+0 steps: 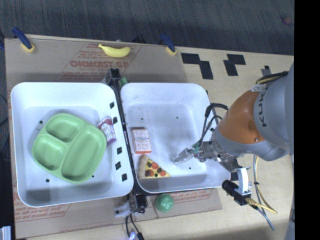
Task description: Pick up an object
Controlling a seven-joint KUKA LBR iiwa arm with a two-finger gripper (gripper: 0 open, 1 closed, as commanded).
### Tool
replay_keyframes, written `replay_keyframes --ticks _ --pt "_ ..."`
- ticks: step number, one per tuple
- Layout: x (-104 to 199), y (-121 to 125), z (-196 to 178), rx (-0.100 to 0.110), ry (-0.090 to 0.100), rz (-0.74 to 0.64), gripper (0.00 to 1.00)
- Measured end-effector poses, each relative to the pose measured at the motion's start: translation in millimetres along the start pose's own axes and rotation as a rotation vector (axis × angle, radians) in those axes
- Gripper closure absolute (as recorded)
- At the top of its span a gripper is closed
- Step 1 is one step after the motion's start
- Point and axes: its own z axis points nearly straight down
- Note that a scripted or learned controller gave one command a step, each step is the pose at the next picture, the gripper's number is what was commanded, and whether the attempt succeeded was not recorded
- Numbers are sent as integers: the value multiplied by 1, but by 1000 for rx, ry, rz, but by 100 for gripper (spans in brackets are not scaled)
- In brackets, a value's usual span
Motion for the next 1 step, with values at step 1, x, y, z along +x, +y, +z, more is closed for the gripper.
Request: replay_keyframes --ticks 1 --pt "0 1 -10 -1 -1 -6 100"
